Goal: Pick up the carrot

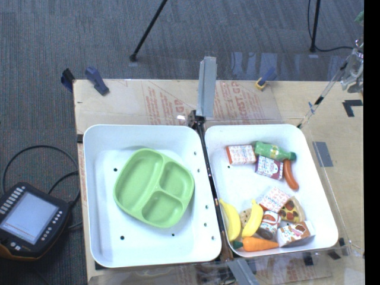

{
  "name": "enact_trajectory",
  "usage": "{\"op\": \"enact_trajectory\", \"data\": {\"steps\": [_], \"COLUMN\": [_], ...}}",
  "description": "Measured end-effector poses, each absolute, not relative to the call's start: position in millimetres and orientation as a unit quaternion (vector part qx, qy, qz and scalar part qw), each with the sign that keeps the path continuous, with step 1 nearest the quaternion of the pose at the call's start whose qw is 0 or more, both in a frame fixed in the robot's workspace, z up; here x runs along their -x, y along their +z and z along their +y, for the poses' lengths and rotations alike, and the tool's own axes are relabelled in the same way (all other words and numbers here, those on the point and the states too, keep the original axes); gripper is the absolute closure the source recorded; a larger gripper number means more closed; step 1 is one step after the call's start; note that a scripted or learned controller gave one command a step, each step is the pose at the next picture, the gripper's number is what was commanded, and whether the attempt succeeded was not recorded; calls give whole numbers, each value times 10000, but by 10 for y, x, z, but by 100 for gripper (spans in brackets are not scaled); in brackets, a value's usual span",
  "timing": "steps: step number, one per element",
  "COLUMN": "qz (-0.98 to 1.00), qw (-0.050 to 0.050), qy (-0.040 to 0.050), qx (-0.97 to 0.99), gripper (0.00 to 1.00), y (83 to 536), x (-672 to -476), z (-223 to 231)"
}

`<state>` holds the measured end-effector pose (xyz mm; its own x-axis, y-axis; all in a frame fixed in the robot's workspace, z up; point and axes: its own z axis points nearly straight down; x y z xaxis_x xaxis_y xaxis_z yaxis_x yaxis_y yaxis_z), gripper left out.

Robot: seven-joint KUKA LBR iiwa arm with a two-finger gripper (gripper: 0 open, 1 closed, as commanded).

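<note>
Carrot (259, 244) lies at 6 o'clock in right bin (314, 153), against near wall, touching bananas (242, 219). Green divided plate (154, 187) sits in left bin (95, 159). Gripper at 2 o'clock frame edge (355, 70); finger state cannot tell.

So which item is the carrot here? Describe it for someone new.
Look in the right-hand white bin, at its near edge. The carrot lies flat just below two yellow bananas. It is orange, tapered, with a green tip; the sausage is redder and farther back.
</note>
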<state>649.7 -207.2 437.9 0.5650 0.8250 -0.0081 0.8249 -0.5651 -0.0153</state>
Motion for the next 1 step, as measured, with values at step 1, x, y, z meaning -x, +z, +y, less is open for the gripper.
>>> {"op": "enact_trajectory", "data": {"steps": [1], "qz": [-4714], "qw": [74], "qy": [109], "qx": [8818], "gripper": [100], "y": [4429], "x": [-6530], "z": [-2028]}}
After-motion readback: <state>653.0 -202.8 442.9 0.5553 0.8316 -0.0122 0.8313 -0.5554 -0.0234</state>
